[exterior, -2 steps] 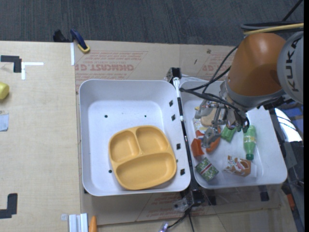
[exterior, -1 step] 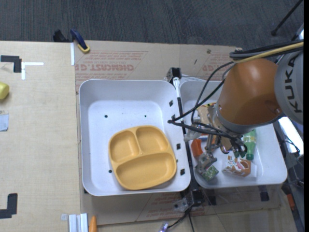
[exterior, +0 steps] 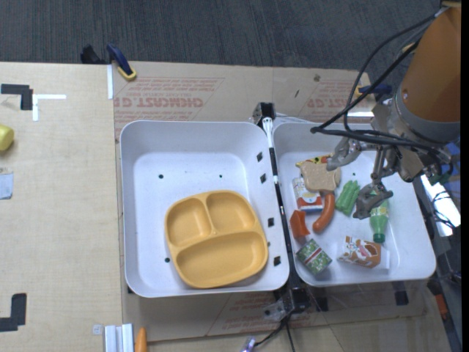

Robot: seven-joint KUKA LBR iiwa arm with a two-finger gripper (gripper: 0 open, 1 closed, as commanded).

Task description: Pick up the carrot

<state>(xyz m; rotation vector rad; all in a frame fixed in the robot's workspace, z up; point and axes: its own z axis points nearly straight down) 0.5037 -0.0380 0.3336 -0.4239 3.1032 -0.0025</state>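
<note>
Carrot (exterior: 323,213) lying slantwise in right bin (exterior: 410,266), between red packet (exterior: 298,225) and green item (exterior: 346,196). Gripper (exterior: 357,178) poised above, jaws spread, grasping nothing. Yellow tray (exterior: 215,237) in left bin (exterior: 139,196).

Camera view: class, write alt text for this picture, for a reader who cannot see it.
A robot arm's claw hangs over the right white bin, above a jumble of toy food that includes an orange carrot. The left white bin holds a yellow divided plate.
</note>
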